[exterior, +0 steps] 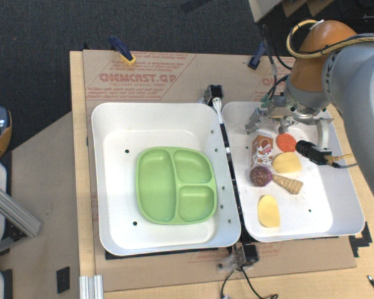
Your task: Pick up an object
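Over on the left of the bench (149, 73), we have the left bin (106, 167) with a green divided plate (174, 184) lying flat in it. It's well apart from the fingers, so no concern for this try.

Moving right past the wall where the bins meet, the right bin (324, 204) carries all the small stuff, crowded in its left half. A brown packet (262, 148) lies lengthwise close to that wall, its lower end touching a dark red ball (260, 176). A yellow oval piece (268, 211) sits alone nearer the front rim.

Main risk, as we judge it: the cluster is tight, so a descent could pinch two things at once, or shove the packet against the wall and slip off. The packet also lies flat, so the tips may close over it and come up with nothing.

The fingers (256, 121) hang at the far end of the right bin, just above the packet's top end. They look parted with nothing between them, though the slant makes the gap hard to read. We'd call the packet the nearest candidate. It lies just toward the front of the tips, more under the left one than centred, so an off-centre pinch is likely.

Further right, an orange-red piece (287, 142) sits just beside the right tip and could get clipped. Below it a yellow lump (287, 162) touches a cone (289, 183). The arm (355, 73) comes in from the right edge.
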`<state>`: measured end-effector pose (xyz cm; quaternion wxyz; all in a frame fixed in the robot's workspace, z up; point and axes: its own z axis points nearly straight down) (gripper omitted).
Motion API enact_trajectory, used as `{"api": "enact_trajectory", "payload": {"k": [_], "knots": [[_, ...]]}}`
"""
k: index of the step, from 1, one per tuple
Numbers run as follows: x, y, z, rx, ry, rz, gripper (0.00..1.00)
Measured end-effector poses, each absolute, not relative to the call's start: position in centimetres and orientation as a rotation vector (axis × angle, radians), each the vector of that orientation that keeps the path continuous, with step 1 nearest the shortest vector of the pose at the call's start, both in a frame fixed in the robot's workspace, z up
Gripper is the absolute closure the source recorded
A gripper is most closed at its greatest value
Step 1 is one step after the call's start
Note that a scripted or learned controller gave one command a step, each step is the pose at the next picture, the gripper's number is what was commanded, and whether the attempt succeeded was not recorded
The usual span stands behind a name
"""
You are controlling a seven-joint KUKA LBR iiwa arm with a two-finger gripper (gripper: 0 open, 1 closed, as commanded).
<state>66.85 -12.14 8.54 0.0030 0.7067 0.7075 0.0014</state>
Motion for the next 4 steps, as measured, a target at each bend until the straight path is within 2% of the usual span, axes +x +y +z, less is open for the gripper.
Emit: {"api": "enact_trajectory", "payload": {"k": [1, 2, 3, 4], "knots": [[63.4, -9.1, 8.5, 2.223, 2.226, -0.002, 0.0], [66.8, -11.2, 9.2, 2.216, 2.219, 0.004, 0.0], [65.3, -9.0, 8.5, 2.222, 2.226, -0.002, 0.0], [65.4, -9.1, 9.6, 2.22, 2.222, 0.001, 1.0]]}}
